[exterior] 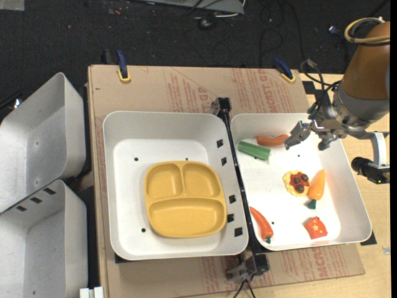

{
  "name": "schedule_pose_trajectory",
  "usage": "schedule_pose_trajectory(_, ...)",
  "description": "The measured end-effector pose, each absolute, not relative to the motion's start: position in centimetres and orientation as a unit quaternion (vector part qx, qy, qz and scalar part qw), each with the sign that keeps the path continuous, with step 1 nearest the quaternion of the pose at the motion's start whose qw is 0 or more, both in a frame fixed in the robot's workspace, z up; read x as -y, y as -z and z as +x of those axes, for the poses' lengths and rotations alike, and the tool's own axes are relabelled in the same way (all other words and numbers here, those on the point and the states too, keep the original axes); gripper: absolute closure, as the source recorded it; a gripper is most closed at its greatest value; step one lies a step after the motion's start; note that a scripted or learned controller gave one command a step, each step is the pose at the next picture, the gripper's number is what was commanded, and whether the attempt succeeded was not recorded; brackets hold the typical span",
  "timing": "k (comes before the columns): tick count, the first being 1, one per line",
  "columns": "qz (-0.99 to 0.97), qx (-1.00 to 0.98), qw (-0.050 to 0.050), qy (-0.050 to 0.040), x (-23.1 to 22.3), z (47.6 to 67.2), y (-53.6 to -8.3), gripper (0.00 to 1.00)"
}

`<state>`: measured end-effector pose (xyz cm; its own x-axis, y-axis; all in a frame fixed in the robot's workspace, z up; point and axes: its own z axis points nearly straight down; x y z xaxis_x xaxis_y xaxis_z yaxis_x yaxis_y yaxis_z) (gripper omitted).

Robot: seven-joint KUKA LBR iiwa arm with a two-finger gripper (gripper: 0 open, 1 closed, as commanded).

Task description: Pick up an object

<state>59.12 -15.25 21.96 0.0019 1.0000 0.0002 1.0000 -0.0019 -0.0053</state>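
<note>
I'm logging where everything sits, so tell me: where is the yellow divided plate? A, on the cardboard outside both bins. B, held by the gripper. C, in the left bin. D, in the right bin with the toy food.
C: the yellow divided plate lies flat inside the left bin, while the toy food, such as the green block, sits in the right bin.

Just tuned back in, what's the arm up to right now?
The gripper hangs open over the far end of the right bin, close to an orange sausage-shaped piece and a green block. Nothing is between its fingers. More toy food lies nearer: a pizza slice, a carrot, a chili and a red piece. The left bin holds a yellow tray.
</note>
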Motion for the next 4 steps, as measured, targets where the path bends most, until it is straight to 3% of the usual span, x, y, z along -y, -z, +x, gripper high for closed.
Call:
schedule_pose_trajectory(2, -0.707, 0.707, 0.003, -0.0016, 14.6, 59.6, -9.5, 0.00)
schedule_pose_trajectory(3, -0.708, 0.707, -0.001, 0.0003, 14.6, 59.8, -10.9, 1.00)
schedule_pose_trajectory(4, -0.706, 0.708, -0.003, 0.0017, 14.6, 59.8, -17.3, 1.00)
